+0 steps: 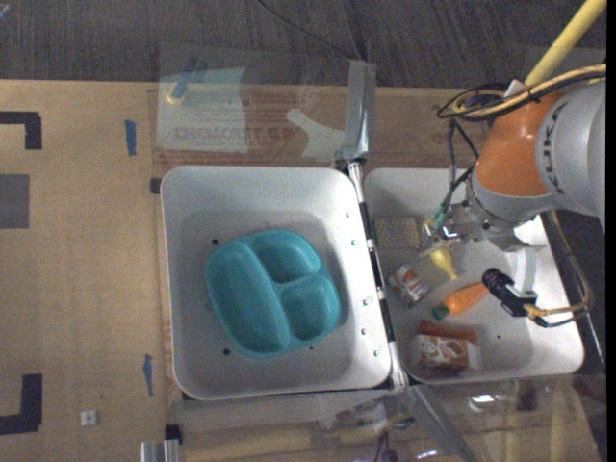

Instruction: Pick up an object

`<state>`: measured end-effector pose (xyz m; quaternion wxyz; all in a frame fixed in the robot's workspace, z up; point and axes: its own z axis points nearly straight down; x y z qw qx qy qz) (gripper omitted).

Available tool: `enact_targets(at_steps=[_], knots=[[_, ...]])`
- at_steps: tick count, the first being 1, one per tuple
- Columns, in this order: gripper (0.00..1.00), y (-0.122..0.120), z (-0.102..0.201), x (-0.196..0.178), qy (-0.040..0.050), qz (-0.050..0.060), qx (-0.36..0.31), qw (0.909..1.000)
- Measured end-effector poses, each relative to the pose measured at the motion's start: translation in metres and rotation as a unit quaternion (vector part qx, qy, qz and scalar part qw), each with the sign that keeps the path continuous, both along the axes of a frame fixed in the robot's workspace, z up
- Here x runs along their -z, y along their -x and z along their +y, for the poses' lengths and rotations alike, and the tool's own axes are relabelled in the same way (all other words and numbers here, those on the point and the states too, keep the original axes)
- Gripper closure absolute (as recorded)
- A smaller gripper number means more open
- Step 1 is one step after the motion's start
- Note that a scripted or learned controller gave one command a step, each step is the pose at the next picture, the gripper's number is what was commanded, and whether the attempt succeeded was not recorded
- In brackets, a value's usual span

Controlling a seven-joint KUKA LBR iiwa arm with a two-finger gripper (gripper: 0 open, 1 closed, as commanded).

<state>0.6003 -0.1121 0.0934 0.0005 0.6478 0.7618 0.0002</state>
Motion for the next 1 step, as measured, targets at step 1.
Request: enact_targets(at_steps=[1], knots=[[1.00,-0.0231,0.0258,-0.0910,0.0003,0.000,-0.002,1.0000]])
